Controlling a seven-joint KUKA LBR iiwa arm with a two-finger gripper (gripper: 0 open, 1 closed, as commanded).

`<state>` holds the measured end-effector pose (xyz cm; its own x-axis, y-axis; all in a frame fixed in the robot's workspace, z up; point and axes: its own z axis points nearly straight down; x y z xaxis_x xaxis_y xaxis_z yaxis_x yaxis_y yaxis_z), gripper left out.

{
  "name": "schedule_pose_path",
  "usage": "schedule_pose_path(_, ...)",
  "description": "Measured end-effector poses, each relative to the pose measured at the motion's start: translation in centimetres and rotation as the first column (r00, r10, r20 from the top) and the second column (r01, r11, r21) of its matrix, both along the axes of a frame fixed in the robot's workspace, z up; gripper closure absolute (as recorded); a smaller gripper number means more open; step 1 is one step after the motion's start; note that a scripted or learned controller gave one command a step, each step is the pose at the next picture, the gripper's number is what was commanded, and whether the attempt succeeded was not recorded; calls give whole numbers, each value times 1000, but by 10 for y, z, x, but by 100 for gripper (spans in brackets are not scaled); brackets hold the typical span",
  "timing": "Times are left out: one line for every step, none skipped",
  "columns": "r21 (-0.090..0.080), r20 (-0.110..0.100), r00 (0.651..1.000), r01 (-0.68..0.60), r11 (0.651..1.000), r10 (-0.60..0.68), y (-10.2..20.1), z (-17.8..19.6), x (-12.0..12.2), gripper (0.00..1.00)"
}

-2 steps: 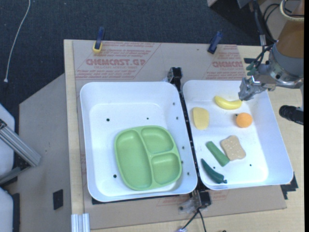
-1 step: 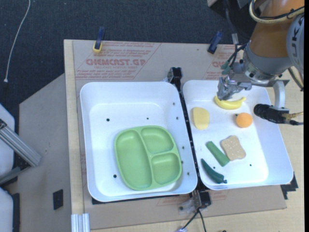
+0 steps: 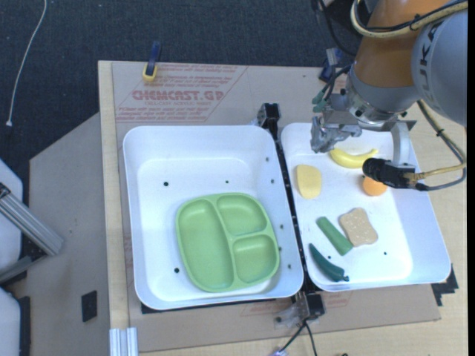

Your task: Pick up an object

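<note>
The arm [image 3: 415, 35] comes in from the right, its orange band bulking over the far corner of the right bin [image 3: 427, 232]. Its gripper [image 3: 326, 141] hangs low over that bin's far left corner, and from where I stand I cannot tell what it is doing at its tip.

Well off to the gripper's left sits the left bin [image 3: 141, 162], and in it the green divided plate [image 3: 226, 239], three compartments, lying toward the near side and far from the gripper.

The smaller things all lie in the right bin. Just beside the gripper, on its right, is the yellow banana [image 3: 350, 156], curved and lying flat, close to the tip but apart from it as far as I can see. Just nearer than the gripper lies a pale yellow piece [image 3: 308, 181]. Farther right, an orange ball [image 3: 375, 187] sits partly under a black fitting on the arm. Toward the near side are a tan slice of bread [image 3: 358, 227], a green stick [image 3: 333, 236] just beside it, and a dark teal piece [image 3: 326, 264] nearest the front rim.
</note>
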<state>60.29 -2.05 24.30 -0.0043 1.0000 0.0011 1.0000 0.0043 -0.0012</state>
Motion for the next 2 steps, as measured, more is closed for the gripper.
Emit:
schedule_pose_path(-1,3,1000,-1,1000,1,53,2,3,100)
schedule_pose_path(-1,3,1000,-1,1000,1,106,-14,18,100)
